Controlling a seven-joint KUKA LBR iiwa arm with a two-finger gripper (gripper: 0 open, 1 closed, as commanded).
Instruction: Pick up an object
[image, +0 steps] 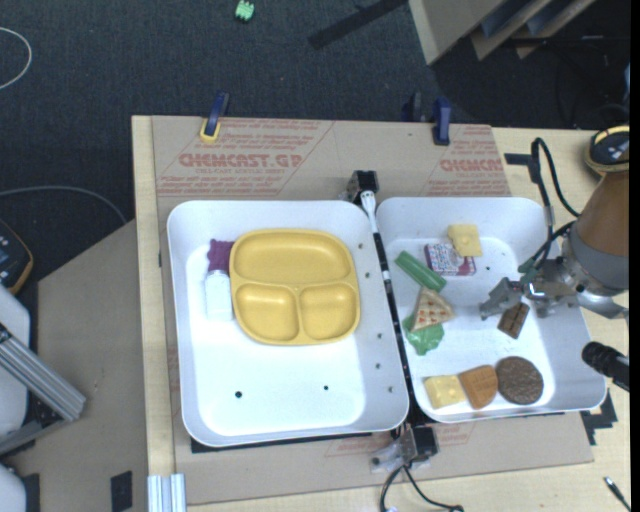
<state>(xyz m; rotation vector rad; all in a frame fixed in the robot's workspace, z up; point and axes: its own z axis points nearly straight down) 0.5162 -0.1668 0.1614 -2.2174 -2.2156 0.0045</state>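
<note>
Gripper (508, 305) in right bin (520, 218), jaws clamped on brown chocolate bar (513, 320), round cookie (520, 380) just nearer.

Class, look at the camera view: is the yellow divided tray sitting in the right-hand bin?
No, the yellow divided tray lies in the left bin.

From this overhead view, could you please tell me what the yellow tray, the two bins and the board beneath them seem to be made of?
Yellow tray: looks like moulded plastic, with rounded compartments and a soft, even sheen.
Left bin and right bin: probably thin white plastic, smooth, with rounded rims.
Board: possibly a sheet under brown protective paper; red lettering repeats across it, so the material beneath is unclear.
</note>
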